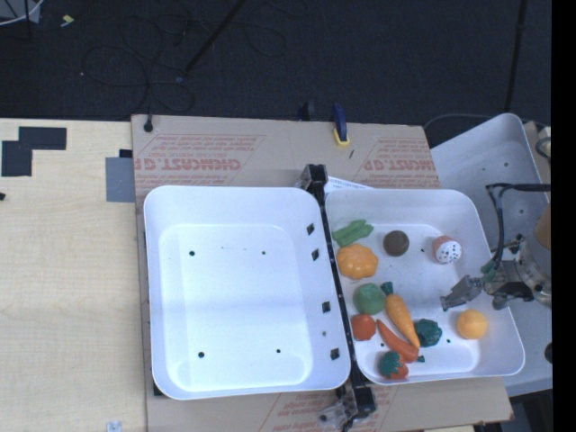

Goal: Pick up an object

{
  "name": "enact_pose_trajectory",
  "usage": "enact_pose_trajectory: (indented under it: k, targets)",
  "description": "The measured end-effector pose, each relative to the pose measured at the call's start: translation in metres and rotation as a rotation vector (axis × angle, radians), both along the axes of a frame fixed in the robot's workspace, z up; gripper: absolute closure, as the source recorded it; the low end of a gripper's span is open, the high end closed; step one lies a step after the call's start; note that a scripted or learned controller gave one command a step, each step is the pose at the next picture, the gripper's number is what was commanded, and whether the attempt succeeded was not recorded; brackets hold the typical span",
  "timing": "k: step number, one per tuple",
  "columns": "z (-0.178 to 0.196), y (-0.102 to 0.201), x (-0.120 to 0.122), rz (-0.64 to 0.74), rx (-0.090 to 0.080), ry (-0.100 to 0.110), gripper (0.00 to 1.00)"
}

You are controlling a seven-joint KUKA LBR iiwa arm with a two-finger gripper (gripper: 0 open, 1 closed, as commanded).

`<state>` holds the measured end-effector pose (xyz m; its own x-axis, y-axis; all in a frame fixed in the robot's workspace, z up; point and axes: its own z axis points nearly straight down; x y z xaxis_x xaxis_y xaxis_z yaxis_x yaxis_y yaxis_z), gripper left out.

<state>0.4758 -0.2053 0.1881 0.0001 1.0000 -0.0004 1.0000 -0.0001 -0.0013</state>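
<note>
Right now the pincer (470, 292) hangs open and empty in the right bin (468, 207), just above an orange ball (471, 324).

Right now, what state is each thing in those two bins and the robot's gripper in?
Gripper: open, holding nothing, above the right bin.
Right bin: holds the toy food.
Orange ball: loose, just below the gripper.
Carrot: lying flat.
Brown ball: resting apart.
Left bin: upright.
</note>
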Motion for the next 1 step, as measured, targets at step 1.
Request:
enact_pose_trajectory:
  k: [1]
  targets:
    - [0.0186,-0.0086,0.0651,0.002,-0.001,-0.005,0.0]
